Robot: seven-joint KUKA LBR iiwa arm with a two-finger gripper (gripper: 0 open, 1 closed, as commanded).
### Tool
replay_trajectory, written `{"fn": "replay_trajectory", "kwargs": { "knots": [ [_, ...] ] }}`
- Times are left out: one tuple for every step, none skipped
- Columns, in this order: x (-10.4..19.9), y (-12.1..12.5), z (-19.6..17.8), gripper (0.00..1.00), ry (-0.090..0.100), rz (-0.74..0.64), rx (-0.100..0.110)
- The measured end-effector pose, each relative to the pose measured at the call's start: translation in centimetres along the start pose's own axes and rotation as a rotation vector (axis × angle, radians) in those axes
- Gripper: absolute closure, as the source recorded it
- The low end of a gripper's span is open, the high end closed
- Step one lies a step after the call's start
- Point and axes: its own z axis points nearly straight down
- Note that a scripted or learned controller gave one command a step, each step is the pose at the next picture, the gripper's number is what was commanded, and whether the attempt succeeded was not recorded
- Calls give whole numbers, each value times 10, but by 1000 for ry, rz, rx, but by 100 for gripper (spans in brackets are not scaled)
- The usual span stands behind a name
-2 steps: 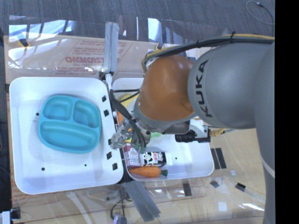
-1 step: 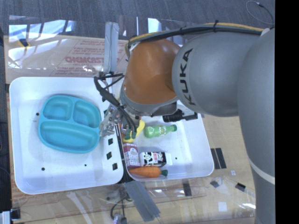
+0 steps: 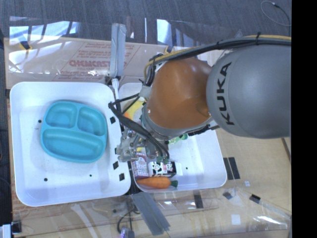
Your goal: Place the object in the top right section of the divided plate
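Observation:
A light blue divided plate (image 3: 74, 131) lies in the left bin (image 3: 29, 182), with two small sections at its top and one long section below. My gripper (image 3: 132, 150) hangs low over the left part of the right bin (image 3: 208, 175), just right of the wall between the bins. Beneath and beside it lie a small box with a cow print (image 3: 162, 169), a red and white packet (image 3: 141, 168) and a carrot (image 3: 154, 183). A yellow item (image 3: 130, 112) peeks out from behind the arm.
The arm's orange band (image 3: 178, 95) and grey body (image 3: 252, 88) cover most of the right bin. A clear plastic sheet with red print (image 3: 74, 58) lies behind the bins. Grey tape strips (image 3: 118, 48) sit on the bench.

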Motion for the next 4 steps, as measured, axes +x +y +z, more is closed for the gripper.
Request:
{"fn": "replay_trajectory", "kwargs": {
  "knots": [
    [-76, 0, 32, 100, -1, -71, 0],
    [-49, 18, 32, 100, 1, -318, 0],
    [-11, 18, 32, 100, -1, -314, -1],
    [-14, 18, 31, 100, -6, -849, 0]
  ]
}}
